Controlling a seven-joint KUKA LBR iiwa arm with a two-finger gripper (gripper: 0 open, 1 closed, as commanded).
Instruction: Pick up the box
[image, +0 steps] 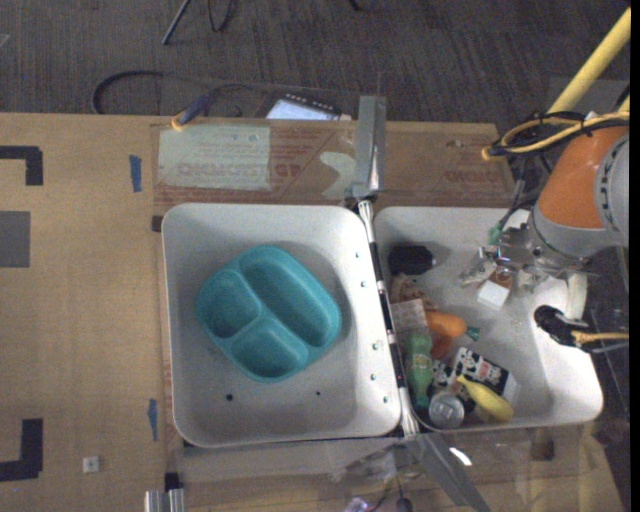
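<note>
Gripper (497, 270) is hanging over the upper middle of the right bin (575, 400), coming in from the right under the orange band (575, 180). Fingers are splayed out, released, with nothing between them as far as this view shows. A small white block (494, 295) is sitting just below the fingertips, touching or nearly so; can't tell which. The box (484, 372), black and white, is lying tilted low in the same bin, apart from the gripper, with a yellow banana (488, 398) sitting against its lower edge. Left of the box a green bottle (418, 368) is standing along the bin's left wall, an orange piece (445, 325) just above it, a black item (410, 260) further up near the top-left corner. A silver can (445, 411) is lying at the bottom edge beside the banana. Left bin (200, 400) is holding a teal divided tray (267, 312), sitting slantwise mid-bin. Yellow cable (540, 135) is looping over the arm at top right.
</note>
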